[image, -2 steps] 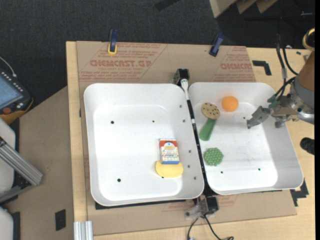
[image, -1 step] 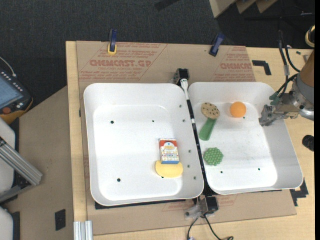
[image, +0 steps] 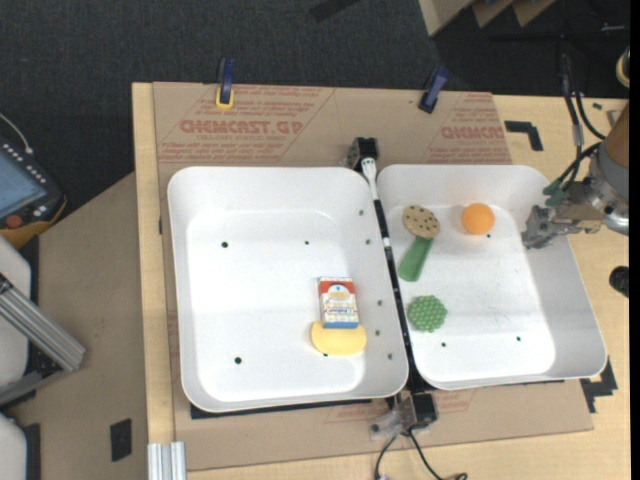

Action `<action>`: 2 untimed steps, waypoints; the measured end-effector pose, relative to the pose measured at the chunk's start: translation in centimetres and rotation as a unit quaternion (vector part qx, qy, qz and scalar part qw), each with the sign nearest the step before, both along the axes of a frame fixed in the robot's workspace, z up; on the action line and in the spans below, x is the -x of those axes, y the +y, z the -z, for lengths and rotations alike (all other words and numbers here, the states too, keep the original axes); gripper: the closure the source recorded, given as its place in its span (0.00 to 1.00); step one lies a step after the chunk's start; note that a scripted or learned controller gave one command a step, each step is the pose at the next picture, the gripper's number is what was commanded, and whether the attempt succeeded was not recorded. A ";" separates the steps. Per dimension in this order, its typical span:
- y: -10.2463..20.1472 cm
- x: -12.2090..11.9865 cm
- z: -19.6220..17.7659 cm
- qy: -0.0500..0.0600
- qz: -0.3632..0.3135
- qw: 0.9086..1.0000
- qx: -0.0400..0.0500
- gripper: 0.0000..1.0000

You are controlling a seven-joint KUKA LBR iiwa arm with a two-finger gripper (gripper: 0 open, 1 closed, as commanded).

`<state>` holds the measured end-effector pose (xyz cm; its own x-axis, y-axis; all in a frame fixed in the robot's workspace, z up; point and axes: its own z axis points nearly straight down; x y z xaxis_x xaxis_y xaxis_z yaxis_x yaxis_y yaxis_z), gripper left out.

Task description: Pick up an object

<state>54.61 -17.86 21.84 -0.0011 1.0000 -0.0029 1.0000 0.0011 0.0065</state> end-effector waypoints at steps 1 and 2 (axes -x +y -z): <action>-1.2 5.4 -11.5 -0.003 0.002 1.000 0.001 1.00; 1.7 6.7 -8.1 0.005 0.000 1.000 -0.002 1.00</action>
<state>47.87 -16.17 29.92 -0.0017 1.0000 0.0017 1.0000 0.0017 -0.0033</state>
